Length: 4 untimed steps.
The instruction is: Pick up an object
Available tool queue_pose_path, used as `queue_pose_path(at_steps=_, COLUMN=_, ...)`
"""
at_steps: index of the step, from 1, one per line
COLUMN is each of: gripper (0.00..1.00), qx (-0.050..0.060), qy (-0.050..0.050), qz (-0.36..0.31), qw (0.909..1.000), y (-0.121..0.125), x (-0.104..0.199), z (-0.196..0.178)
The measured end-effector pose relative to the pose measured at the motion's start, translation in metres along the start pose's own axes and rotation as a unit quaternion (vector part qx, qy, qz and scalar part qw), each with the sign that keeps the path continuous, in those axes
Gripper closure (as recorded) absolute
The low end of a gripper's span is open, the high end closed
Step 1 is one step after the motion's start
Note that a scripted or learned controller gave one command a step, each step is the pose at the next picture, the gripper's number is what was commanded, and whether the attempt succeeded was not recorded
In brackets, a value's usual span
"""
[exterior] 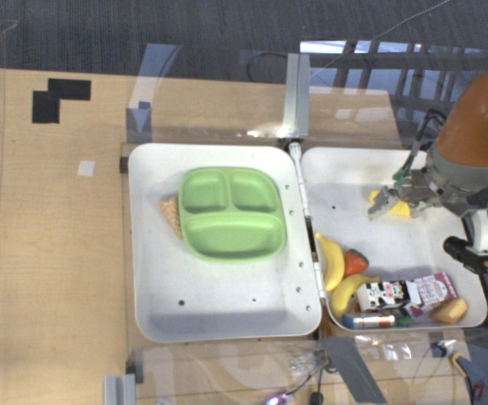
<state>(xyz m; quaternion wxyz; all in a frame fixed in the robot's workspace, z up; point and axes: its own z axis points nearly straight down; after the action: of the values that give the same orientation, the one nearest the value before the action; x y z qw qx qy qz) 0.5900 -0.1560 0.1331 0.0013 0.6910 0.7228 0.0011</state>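
camera view, and the grey arm with the orange band point(480, 133) is reaching in from the right over the right-hand shallow white bin point(345, 184). its two-finger gripper point(389, 202) sits low in the upper part of that bin, fingers spread apart, with a small yellow object point(402, 210) right at the fingertips. whether that yellow piece is actually between the fingers or just lying beside them on the bin floor, the view can't settle, so no hold can be called here.

down along the bin's lower edge lies the rest of the pickings: a yellow toy banana point(335, 264), a red rounded toy point(356, 261), a small black-and-white printed carton point(384, 294), a pink-and-white carton point(435, 289), a marker-like pen with a red section point(372, 320) and a tan rounded lump point(450, 311). all of these sit well apart from the gripper.

over in the left-hand white bin point(151, 226), a green three-compartment plastic tray point(230, 213) lies flat, with a tan textured piece point(170, 216) poking out from under its left edge.

as for progress: the approach looks done, the gripper is down at a candidate, but closing and lifting appear yet to come.
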Motion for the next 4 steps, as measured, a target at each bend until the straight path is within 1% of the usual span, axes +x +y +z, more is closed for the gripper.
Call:
queue_pose_path(at_steps=1, gripper=0.0, qx=-0.001, qy=0.0, qz=0.069, qw=0.9976, y=0.0, x=-0.047, z=0.006)
queue_pose_path(at_steps=2, gripper=0.0, qx=-0.003, qy=-0.001, qz=0.044, qw=0.999, y=0.057, x=-0.023, z=0.045)
queue_pose_path(at_steps=3, gripper=1.0, qx=-0.008, qy=-0.002, qz=0.04, qw=0.9992, y=0.061, x=-0.021, z=0.031)
queue_pose_path(at_steps=4, gripper=1.0, qx=-0.002, qy=0.0, qz=0.087, qw=0.9962, y=0.048, x=0.058, z=-0.056)
